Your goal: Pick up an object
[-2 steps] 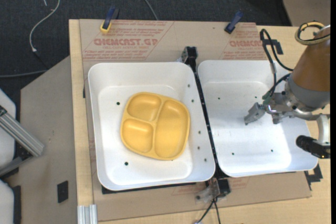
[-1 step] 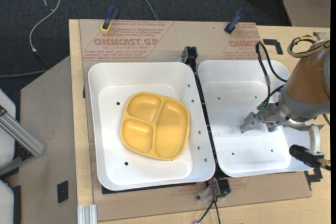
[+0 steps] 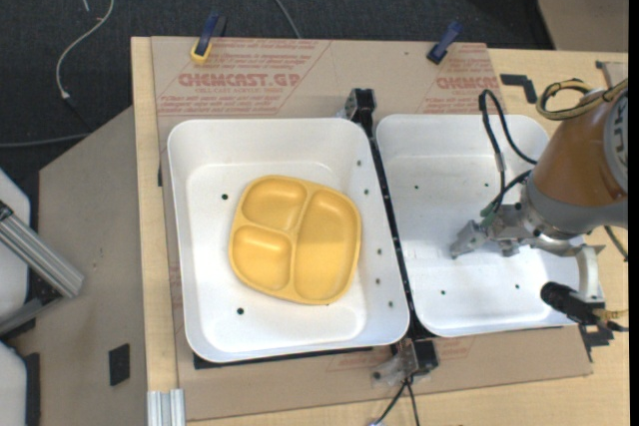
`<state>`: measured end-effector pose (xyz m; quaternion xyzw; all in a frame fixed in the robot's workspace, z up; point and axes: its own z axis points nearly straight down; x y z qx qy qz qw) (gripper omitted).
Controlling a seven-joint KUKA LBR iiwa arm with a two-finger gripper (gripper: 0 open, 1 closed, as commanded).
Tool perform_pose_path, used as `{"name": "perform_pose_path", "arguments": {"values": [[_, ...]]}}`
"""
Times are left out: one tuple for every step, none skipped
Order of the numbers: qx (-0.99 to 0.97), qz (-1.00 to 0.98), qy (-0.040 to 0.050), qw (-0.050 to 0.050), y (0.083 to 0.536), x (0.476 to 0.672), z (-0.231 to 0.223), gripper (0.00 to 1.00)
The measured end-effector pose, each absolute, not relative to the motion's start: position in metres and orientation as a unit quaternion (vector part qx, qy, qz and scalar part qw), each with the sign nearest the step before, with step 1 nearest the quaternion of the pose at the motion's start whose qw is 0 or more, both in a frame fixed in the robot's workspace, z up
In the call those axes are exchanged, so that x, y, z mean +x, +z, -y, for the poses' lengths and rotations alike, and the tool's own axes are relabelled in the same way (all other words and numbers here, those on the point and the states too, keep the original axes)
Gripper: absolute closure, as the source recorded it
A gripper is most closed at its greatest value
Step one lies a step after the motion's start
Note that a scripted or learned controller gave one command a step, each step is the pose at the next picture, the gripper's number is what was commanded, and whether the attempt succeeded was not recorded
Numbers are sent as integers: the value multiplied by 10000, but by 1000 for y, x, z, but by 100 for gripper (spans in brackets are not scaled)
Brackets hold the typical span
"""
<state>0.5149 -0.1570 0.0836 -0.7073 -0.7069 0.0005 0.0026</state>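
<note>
A yellow divided plate (image 3: 297, 239) with three compartments lies flat in the middle of the left bin (image 3: 190, 214). My gripper (image 3: 527, 254) hangs low over the right bin (image 3: 439, 165), well to the right of the plate and across the divider from it. Its fingers (image 3: 465, 241) are spread apart, so it is open, and nothing shows between them. The orange band of the wrist (image 3: 579, 165) rises above it and hides part of the bin floor.
Both bins rest on a cardboard sheet (image 3: 250, 75) held by blue clamps (image 3: 208, 35) at the back. A black cable (image 3: 494, 145) loops from the arm over the right bin. Black brackets (image 3: 360, 103) join the bins at front and back.
</note>
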Motion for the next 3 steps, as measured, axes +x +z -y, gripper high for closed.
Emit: {"name": "perform_pose_path", "arguments": {"values": [[-7073,7069,-7,9,96,516,157,100],[-7072,7070,-11,-22,144,510,162,100],[-7067,7075,-16,-28,188,513,163,100]]}}
